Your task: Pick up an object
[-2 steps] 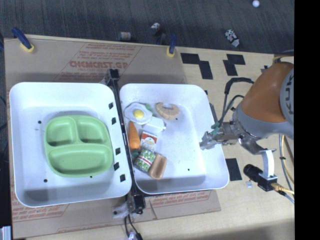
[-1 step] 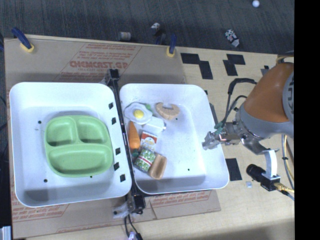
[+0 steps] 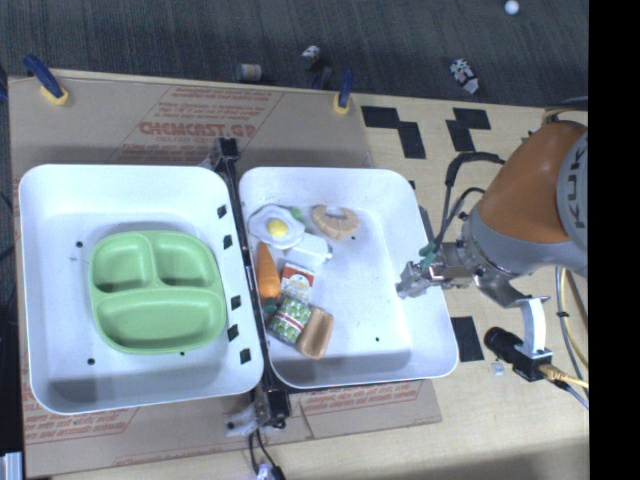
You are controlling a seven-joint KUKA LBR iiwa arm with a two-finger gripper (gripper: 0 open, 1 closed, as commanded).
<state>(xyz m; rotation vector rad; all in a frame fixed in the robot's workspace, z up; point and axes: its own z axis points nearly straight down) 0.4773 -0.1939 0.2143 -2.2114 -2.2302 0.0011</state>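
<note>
The things I could pick lie in the right bin (image 3: 420, 353), bunched along its left wall. There are six: a toy fried egg (image 3: 277, 229) at the top, a bagel-like ring of bread (image 3: 335, 221) just to its right, a small white carton (image 3: 306, 256) below them, an orange carrot (image 3: 268, 271) lying upright along the wall, a green and red printed packet (image 3: 291, 311) under the carton, and a hot dog bun (image 3: 316, 332) touching the packet's lower right corner. The carrot, carton and packet press against one another, so none of them stands free on every side; the egg and bread sit a little apart at the top.

My gripper (image 3: 412, 280) hangs over the right edge of that same bin, well apart from the cluster, with bare white floor between. I cannot tell how its tip is set.

The left bin (image 3: 45, 368) holds one green divided plate (image 3: 157, 290) with three compartments. Two bins in all, joined by a black strip (image 3: 240, 268) down the middle, on a cardboard sheet (image 3: 200, 118) held by clamps.
</note>
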